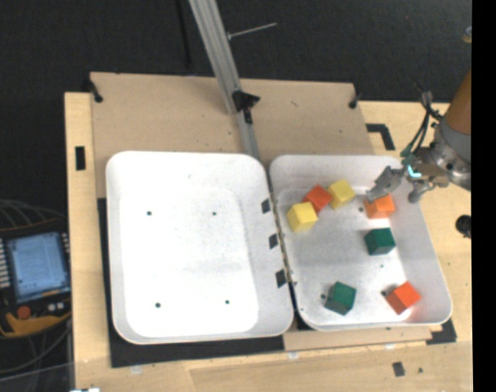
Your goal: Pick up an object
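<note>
Everything loose lies in the shallow white plastic bin on the right [431, 260]. Near its far rim, an orange cube [318, 197] sits between two yellow cubes [302, 216] [341, 192]. Right of these is another orange cube [381, 206], a dark green cube [380, 241] just before it. By the near rim lie a second green cube [340, 297] and, to its right, a third orange cube [403, 296].

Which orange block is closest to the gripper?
The orange block at the right bin's top right, right under the gripper. The other two sit further off: one between the yellow blocks, one near the bottom corner.
</note>
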Controlling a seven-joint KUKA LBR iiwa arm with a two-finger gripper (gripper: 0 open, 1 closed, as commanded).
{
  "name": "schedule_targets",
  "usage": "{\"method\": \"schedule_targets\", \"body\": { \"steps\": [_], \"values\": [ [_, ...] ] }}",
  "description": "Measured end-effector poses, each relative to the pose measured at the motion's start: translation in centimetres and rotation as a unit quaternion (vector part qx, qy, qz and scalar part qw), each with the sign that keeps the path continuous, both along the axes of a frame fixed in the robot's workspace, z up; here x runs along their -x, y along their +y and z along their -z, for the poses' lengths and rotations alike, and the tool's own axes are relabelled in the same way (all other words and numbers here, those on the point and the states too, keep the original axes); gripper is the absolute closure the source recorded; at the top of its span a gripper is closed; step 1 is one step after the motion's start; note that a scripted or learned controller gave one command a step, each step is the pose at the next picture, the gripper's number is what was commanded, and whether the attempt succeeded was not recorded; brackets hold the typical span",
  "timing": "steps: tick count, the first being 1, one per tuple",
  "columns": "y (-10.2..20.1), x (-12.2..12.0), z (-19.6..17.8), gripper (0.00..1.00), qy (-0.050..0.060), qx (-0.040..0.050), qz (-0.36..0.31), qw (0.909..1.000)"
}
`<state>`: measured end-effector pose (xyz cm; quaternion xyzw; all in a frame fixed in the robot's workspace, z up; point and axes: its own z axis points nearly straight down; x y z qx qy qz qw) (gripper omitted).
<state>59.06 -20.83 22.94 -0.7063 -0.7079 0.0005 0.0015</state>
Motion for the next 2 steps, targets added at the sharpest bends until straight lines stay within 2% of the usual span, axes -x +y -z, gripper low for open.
{"method": "schedule_targets", "body": {
  "steps": [1, 2],
  "values": [
    [0.0, -0.1, -0.3, 0.00, -0.002, 0.0012, -0.001, 1.0000],
    [0.2, -0.9, 5.4, 0.00, 0.000, 0.0018, -0.002, 1.0000]
  ]
}}
